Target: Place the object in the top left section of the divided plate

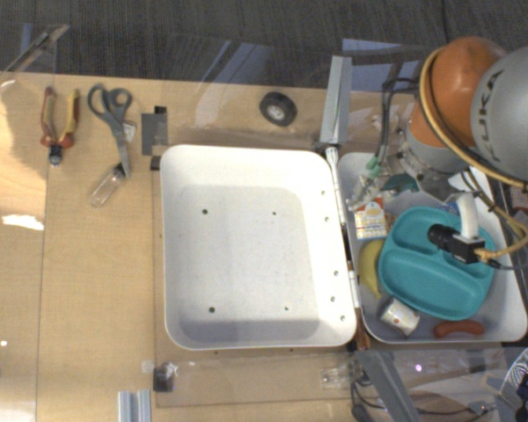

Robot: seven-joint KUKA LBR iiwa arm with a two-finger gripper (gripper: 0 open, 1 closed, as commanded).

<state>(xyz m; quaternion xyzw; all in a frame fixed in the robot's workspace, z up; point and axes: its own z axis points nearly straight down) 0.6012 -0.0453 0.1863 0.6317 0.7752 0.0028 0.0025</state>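
Two white bins, a left bin (pixel 246 153) and a right bin (pixel 512 313), are being borne side by side. The teal divided plate (pixel 433 281) is lying in the right bin, and is being flanked by a small carton (pixel 370 220), a yellow item (pixel 370 269), a white cup (pixel 398 315) and a red item (pixel 458 329). The gripper (pixel 389 176) is being poised over that bin's far left corner; whether it is apart or together cannot be told.
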